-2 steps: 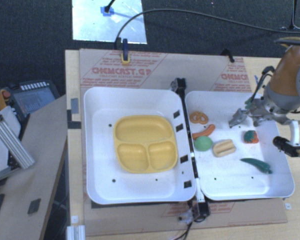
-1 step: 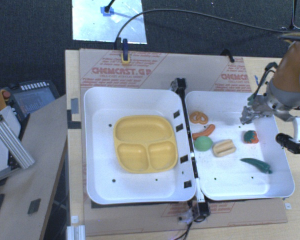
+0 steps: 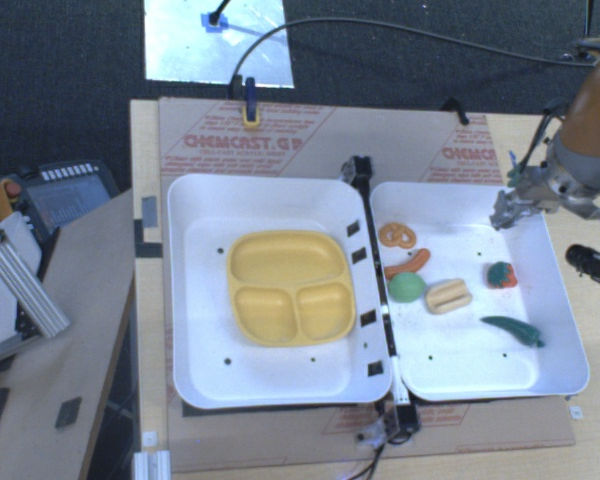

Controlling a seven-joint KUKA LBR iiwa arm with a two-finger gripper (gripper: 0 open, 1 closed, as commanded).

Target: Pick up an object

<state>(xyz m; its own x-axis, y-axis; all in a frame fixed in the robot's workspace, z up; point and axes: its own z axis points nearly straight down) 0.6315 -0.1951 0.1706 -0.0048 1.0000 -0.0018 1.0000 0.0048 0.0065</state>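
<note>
1. The grey metal two-finger gripper hangs over the far right edge of the right-hand shallow white bin, and I cannot tell how it stands, so nothing says it is ready to take anything.
2. The candidates lie well apart from it: a brown pretzel, an orange-red sausage, a round green ball, a tan bun-shaped roll, a small red-and-green berry-like piece and a dark green pepper.
3. The ball touches the roll; a descent there could nudge both aside.
4. The flat pepper and sausage may slip out.
5. The yellow compartment tray in the left bin looks too wide.
</note>
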